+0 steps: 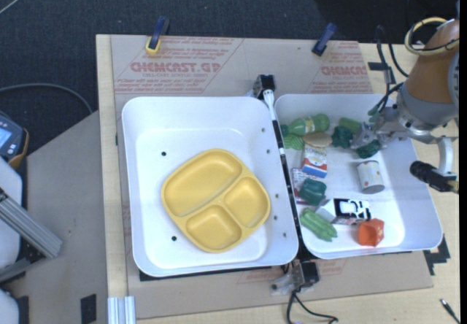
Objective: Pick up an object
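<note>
While the arm reaches in from the right, its claw (367, 141) sits low in the right bin (416, 220), down among the far cluster of small things — whether it is released or clenched I cannot tell, since the wrist hides the tips from above. A dark green piece (367, 147) lies right at the claw, touching or nearly so, and looks to be the object aimed at; nothing shows it gripped. Just beside it lie another dark green item (343, 133) and a light green bottle-like thing (306, 125), with a red-and-white packet (314, 163) a little nearer the divider. A grey cylinder (371, 175) lies just in front of the claw, and further forward sit a black-and-white block (351, 208), a red block (371, 232) and a green pepper-like piece (318, 223). The left bin (139, 169) holds a yellow divided plate (215, 200) (well away from the action). The main risk, as I judge it, is crowding: the claw could nudge neighbours, pinch two things together, or close on an edge and let the piece slip on lifting. The bin wall behind is close too — a scrape there could spoil the try.
</note>
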